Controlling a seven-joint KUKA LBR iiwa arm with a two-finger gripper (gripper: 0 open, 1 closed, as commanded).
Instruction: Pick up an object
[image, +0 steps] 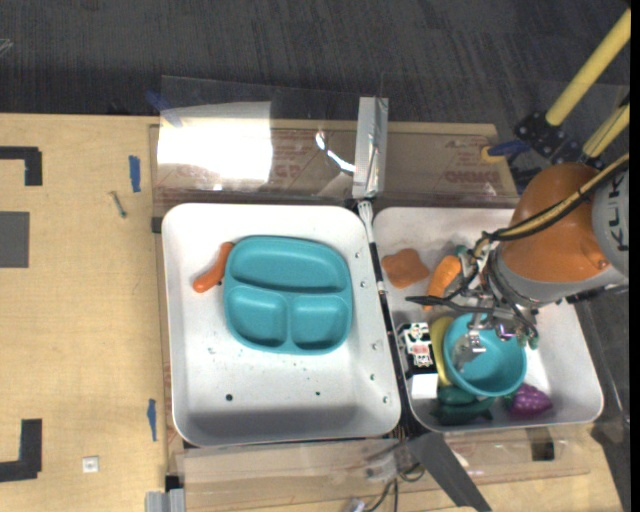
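Teal and round, the cup (487, 362) sits in the right bin (585, 385), mouth up, directly under my gripper (478, 340). My fingers reach into or over its opening, but whether they are spread or clenched I cannot tell. Things crowd it: a purple piece (529, 402) just beside it, an orange piece (405, 266) and a carrot-like one (446, 273) nearer the far wall. Across the divider, the left bin (200, 380) holds a teal divided plate (288, 293).
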